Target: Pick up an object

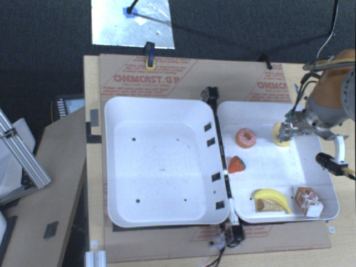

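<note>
Camera view: two white bins side by side, left bin (161,166) and right bin (311,171), on a cardboard sheet (183,77).

Task thing looks to be the yellow object (279,133), small, roundish, pale yellow, partly hidden; upper right part of the frame, near the right bin's upper-right area. The gripper (287,131) sits right on it, w/ the metal tip touching or overlapping its right side. Can't tell whether the thing is actually between the gripper's tips, or how the hand is set.

Count in the right bin, 1 of each:
- donut (245,138), pink-orange ring, just left of the yellow object
- strawberry (236,164), red, below the donut, near the bin's left wall
- banana (272,197), yellow, curved, lower centre-right of the frame
- bread slice (268,205), tan, touching the banana underneath
- box (308,201), small, red & white, lower right corner of the bin

Arm w/ orange band (331,90) enters at the frame's right.
</note>
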You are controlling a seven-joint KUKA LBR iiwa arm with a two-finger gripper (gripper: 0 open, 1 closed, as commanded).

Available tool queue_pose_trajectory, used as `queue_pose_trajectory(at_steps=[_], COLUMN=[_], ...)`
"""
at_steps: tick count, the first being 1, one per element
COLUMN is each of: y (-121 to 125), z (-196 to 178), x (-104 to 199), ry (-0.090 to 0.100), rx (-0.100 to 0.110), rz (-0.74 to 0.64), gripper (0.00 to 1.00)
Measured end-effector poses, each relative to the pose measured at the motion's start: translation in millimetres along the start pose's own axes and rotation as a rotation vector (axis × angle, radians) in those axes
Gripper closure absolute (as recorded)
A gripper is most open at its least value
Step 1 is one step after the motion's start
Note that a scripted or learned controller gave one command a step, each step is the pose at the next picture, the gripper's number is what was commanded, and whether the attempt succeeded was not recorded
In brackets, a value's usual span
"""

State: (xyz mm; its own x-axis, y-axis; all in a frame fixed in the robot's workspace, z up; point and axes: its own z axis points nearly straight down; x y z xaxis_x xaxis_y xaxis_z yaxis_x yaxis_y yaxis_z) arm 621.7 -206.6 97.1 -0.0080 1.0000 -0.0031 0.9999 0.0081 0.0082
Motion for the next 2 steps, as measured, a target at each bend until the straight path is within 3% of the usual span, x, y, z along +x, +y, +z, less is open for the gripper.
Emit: queue_pose_trajectory(at_steps=[2], y=[2], z=[-22], x=[-1], ry=[-0.003], rx=[-0.007], rz=[-0.007], gripper=[1.0])
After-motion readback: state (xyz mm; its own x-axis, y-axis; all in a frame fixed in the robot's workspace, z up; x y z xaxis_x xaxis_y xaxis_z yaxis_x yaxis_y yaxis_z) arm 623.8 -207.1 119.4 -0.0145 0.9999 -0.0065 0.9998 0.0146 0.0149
